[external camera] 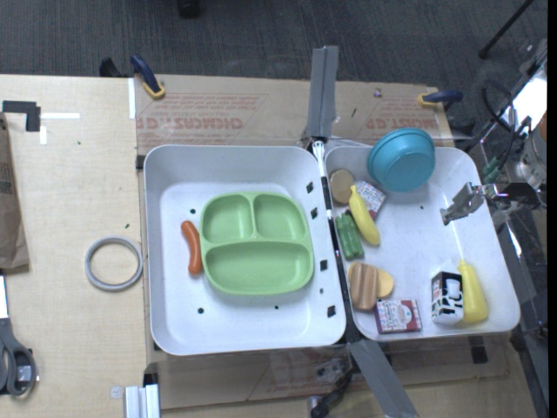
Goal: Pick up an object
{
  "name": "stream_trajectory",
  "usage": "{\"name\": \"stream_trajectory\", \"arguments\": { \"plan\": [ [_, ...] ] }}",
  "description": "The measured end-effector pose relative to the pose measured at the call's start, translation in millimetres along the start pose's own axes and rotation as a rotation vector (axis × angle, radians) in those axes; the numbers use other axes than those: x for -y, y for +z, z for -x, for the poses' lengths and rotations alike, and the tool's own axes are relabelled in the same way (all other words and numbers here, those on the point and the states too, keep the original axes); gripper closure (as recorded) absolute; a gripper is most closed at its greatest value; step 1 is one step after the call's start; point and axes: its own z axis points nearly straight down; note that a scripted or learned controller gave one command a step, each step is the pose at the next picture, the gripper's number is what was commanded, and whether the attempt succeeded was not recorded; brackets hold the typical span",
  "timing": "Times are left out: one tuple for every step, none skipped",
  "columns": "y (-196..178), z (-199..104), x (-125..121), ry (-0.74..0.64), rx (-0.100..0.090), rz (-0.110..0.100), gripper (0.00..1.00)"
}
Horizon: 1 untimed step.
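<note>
My gripper (459, 205) hangs over the right side of the right bin (416, 249), above bare white floor, with nothing seen in it. Below it lie a black-and-white carton (446, 298) and a yellow bottle-like toy (473, 293). To its left are a blue bowl (402, 158), a banana (364, 216), a green vegetable toy (349, 236), a bread slice (369, 284), a small tan disc (341, 182) and a pink box (398, 315). The left bin (174, 307) holds a green divided plate (258, 243) and an orange sausage (191, 246).
A grey ring (114, 262) lies on the bench left of the bins. Scissors (16, 366) sit at the lower left edge. Yellow-blue clamps (148, 76) hold the cardboard sheet behind the bins. A metal divider bar (323, 90) rises between the bins.
</note>
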Motion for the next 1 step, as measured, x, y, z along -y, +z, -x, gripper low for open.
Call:
{"name": "stream_trajectory", "arguments": {
  "plan": [
    [103.5, -20.3, -63.4, 0.096, 0.0, 0.002, 0.0]
  ]
}}
